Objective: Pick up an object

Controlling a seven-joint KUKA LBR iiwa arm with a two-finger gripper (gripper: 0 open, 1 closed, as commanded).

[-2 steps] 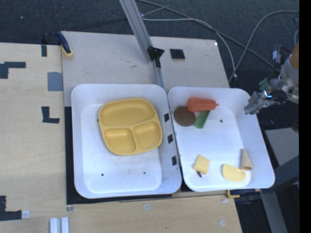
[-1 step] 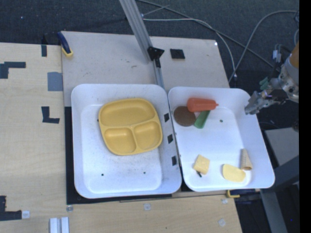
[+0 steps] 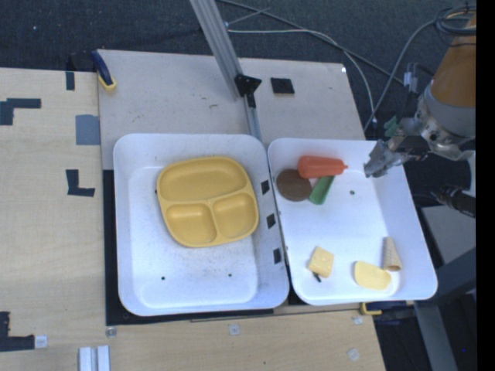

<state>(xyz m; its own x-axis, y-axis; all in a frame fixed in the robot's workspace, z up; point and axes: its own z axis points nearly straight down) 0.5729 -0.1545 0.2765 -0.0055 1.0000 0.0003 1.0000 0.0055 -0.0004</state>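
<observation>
- End effector [image 3: 379, 165] sits over the upper right rim of the right-hand shallow white bin [image 3: 352, 222]; I cannot tell how far open it is, and I see nothing in its hold.
- Candidates, placed from that bin: red carrot-shaped toy [image 3: 321, 165] near the top, touching a green stick [image 3: 321, 189] and a brown round disc [image 3: 293, 185]; pale yellow cube [image 3: 321, 261], yellow slice [image 3: 372, 275] and tan cone [image 3: 391, 253] low down.
- My judgement: go for the cube, standing apart, and descend squarely; the clustered top trio risks a glancing grip.
- Left of that bin, a second white bin [image 3: 131, 230] holds a yellow compartment plate [image 3: 207, 200].
- Worktop [image 3: 46, 153] is pale wood with dark tape marks; cables run behind.
</observation>
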